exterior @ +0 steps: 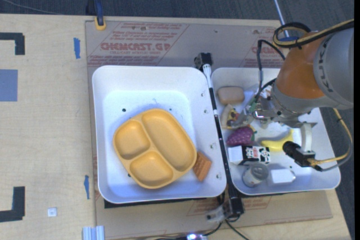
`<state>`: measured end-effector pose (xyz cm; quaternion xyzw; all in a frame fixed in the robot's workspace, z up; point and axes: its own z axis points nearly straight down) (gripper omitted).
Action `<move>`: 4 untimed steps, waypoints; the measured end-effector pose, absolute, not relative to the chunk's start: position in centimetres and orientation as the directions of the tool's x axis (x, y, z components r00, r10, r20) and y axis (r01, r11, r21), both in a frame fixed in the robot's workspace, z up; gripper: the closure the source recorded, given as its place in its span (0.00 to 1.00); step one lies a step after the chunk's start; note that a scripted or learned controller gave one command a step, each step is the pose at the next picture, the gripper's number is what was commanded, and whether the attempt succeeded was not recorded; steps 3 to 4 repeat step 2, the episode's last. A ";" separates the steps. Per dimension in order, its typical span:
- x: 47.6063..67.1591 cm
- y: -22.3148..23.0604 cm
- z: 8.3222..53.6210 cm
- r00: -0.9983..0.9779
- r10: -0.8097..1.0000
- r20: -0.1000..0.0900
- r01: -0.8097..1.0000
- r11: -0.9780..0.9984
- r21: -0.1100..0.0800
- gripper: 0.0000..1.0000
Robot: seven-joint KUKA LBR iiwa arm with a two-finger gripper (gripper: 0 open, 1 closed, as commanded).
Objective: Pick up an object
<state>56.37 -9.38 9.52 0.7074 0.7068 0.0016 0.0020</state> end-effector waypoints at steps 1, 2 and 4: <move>56.4 -9.3 10.5 0.001 1.000 0.000 1.000 -0.001 0.007 1.00; 63.2 -15.0 19.5 0.000 1.000 -0.002 1.000 0.000 0.004 1.00; 63.2 -15.0 19.5 0.000 1.000 -0.002 1.000 0.000 0.004 1.00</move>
